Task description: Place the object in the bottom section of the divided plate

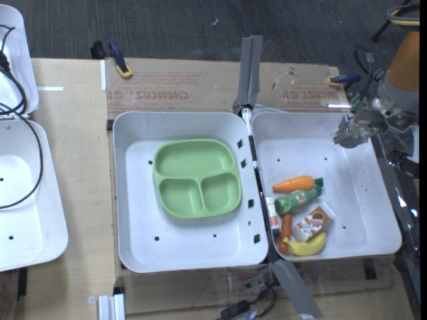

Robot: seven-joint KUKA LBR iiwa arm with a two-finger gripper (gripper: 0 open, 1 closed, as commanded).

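A light green divided plate (197,177) lies in the left bin (133,199), with one wide section at the top and two smaller ones at the bottom. In the right bin (360,199) a cluster of toy food sits near the front left: an orange carrot (293,184), a green bottle (297,199), a small printed packet (311,223), a yellow banana (307,245) and a thin red item (285,228). My gripper (348,136) hangs over the right bin's far right corner, well apart from the food. Its fingertips are too small and dark to read.
A grey divider post (250,72) rises between the bins at the back. A white tub with black cables (13,172) stands at the far left. A blue and yellow clamp (120,62) lies on the cardboard behind the left bin.
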